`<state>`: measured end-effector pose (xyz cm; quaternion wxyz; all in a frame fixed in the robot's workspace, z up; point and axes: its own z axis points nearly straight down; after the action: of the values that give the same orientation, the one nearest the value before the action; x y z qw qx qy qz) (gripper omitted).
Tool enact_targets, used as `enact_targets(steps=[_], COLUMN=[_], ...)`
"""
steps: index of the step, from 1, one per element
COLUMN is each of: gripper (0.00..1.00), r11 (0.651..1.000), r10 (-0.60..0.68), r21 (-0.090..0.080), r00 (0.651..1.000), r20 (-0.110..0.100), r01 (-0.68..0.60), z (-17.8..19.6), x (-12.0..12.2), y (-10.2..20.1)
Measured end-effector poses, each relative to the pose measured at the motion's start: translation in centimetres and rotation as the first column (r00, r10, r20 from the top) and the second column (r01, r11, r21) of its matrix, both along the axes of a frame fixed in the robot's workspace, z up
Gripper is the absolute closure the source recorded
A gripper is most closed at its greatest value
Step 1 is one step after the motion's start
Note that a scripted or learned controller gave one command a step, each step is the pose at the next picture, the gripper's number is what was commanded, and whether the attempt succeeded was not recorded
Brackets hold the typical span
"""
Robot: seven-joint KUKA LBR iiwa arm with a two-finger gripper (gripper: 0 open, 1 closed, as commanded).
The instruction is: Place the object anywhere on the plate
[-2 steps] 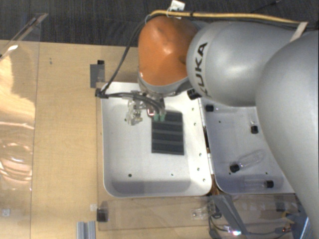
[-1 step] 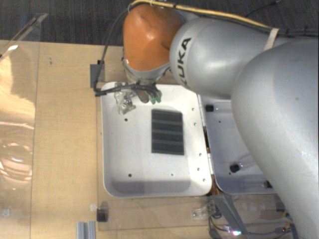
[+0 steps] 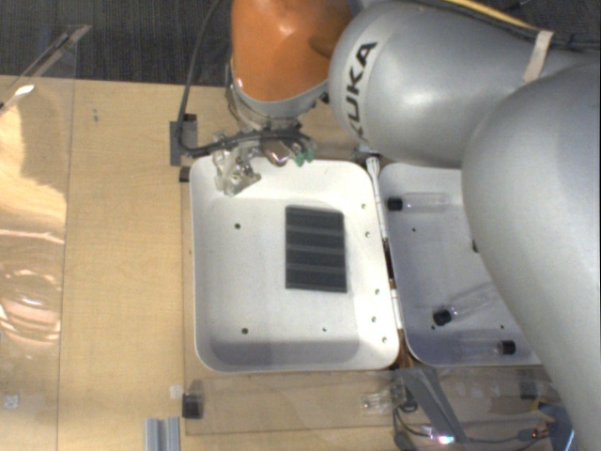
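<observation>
Tan wood bench [image 3: 113,252], two white bins, gripper [image 3: 239,167] at the left bin's 11 o'clock corner.

Camera view: the dark ribbed plate [image 3: 315,249] sits mid left bin [image 3: 225,280], at about 4 o'clock from the gripper and apart from it. The object is hard to pin down: clear dark-capped pieces [image 3: 465,302] lie in the right bin [image 3: 423,252], and something pale hangs at the gripper (object or hardware, can't tell). I also can't tell whether the gripper is open, closed or clamped on anything. To do the step well, I'd confirm the grasp, traverse toward 4 o'clock, centre over the ribs, go low, then release. The arm [image 3: 423,83] enters from 3 o'clock, orange band [image 3: 277,31] at 12, wrist pointing down.
</observation>
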<state>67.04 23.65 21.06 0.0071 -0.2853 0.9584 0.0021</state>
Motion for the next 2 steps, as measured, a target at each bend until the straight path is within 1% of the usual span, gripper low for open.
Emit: enact_targets(steps=[1, 2], gripper=[1.00, 1.00], r11=[1.000, 0.999], r10=[0.001, 0.034], r21=[0.000, -0.001], r00=[1.000, 0.999], r20=[0.000, 0.000], r01=[-0.001, -0.034], z=[2.6, 4.4], x=[0.0, 0.0], y=[0.0, 0.0])
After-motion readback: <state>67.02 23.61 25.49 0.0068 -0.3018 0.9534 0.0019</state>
